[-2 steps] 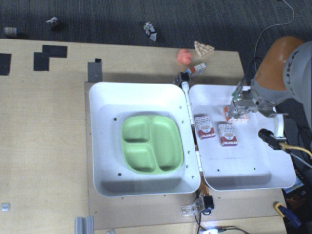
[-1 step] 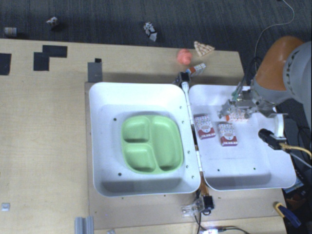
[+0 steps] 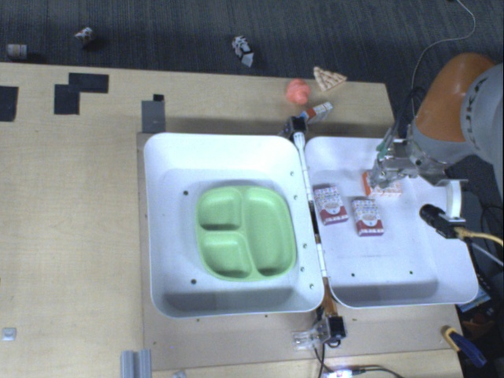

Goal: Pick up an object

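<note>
Below jaws (image 3: pixel 386 176), in right bin (image 3: pixel 425 278): two small red-white packets (image 3: pixel 367 216), (image 3: pixel 330 204), just left and down. Jaw state: cannot tell. Green tray (image 3: pixel 244 232) far left.

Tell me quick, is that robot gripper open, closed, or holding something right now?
Gripper: cannot be told. It is low over the right bin, at a small orange and white object near the bin's back; no grasp is visible.
</note>
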`<control>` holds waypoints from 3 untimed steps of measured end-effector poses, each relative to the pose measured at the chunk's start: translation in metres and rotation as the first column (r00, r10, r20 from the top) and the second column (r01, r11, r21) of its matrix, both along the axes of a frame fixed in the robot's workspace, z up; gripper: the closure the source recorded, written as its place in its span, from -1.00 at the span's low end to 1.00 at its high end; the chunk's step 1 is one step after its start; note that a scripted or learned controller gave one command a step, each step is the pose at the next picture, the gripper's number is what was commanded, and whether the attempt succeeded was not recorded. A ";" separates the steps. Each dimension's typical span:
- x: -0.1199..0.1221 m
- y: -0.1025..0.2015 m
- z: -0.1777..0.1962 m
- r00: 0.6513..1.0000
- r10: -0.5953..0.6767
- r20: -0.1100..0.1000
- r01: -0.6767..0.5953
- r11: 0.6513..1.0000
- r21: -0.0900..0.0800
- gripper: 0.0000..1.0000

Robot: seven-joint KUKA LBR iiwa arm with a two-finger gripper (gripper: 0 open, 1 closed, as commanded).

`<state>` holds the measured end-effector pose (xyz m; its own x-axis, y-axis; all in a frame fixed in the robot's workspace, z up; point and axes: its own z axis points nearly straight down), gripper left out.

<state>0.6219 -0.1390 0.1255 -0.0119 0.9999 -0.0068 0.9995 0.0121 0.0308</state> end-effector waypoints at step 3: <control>-0.089 0.027 -0.027 1.000 -0.009 -0.019 0.009 1.000 0.005 1.00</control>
<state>0.5328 -0.1120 0.0982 -0.0031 1.0000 -0.0018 0.9999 0.0031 0.0122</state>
